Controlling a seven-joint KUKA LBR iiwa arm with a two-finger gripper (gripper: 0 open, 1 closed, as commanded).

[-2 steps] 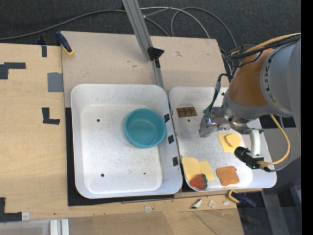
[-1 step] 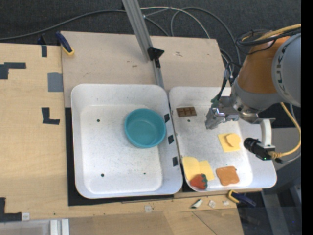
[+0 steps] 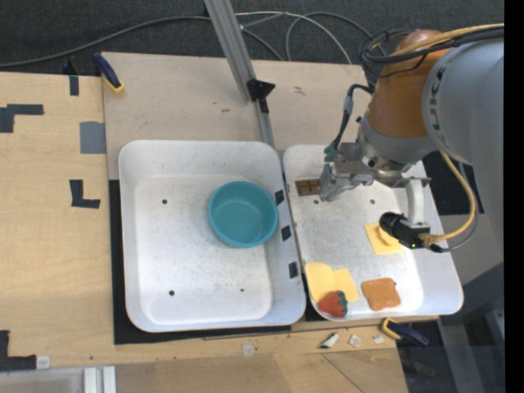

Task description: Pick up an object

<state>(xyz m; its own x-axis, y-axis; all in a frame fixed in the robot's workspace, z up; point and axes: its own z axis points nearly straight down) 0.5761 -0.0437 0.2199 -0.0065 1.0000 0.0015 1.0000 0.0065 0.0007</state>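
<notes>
Gripper (image 3: 331, 185): low over the far left part of the right bin, beside a small brown block (image 3: 306, 188); I cannot tell its state.
Left shallow white bin (image 3: 155, 244): holds a round teal plastic bowl (image 3: 242, 213), upright, toward its right side.
Right shallow white bin (image 3: 348, 228): pale yellow flat piece (image 3: 330, 281) with a red strawberry-like toy (image 3: 333, 304) touching it at the near edge; orange-brown square piece (image 3: 381, 293) just right of them; a second yellow flat piece (image 3: 381, 238) farther right.
</notes>
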